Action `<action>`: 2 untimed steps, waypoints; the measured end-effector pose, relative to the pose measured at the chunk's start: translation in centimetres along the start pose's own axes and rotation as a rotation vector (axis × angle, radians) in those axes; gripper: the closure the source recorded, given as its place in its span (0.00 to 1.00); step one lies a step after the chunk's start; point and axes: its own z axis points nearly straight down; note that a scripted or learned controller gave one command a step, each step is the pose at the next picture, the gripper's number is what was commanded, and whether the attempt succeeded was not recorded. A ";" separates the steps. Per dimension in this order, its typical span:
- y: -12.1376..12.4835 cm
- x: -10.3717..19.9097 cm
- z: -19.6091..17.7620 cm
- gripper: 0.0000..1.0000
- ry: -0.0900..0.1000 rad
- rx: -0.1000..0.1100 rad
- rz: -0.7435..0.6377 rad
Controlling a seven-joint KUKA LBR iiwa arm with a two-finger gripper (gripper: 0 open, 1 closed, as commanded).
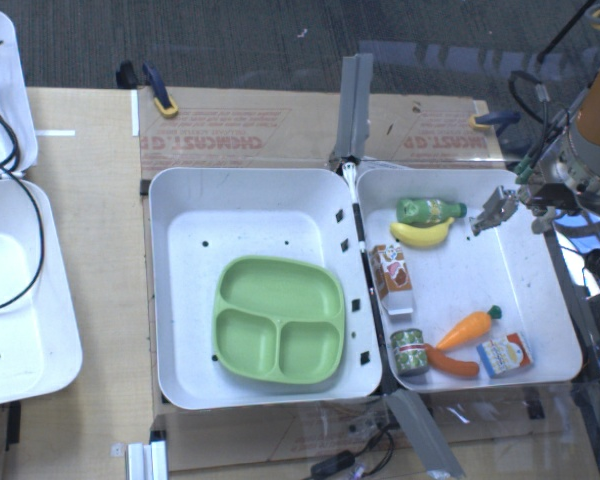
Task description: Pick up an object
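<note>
Overhead, the gripper (495, 210) hangs over the right bin's (540, 268) upper right part, just right of the bottle (430, 209) and banana (422, 232); whether its pincer is apart or together I cannot tell. Lower lie a carton (392, 274), can (409, 352), carrot (466, 329), sausage (452, 363) and box (504, 354). A green tray (278, 318) sits in the left bin (180, 268).

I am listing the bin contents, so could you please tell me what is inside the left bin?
The left bin holds a green divided plate, lying flat with its three compartments bare. Whatever lies beneath the plate is covered.
</note>
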 end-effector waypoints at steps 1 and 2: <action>6.7 0.2 6.6 0.00 0.000 -0.001 -0.072; 6.7 -1.0 18.3 0.00 0.000 -0.003 -0.073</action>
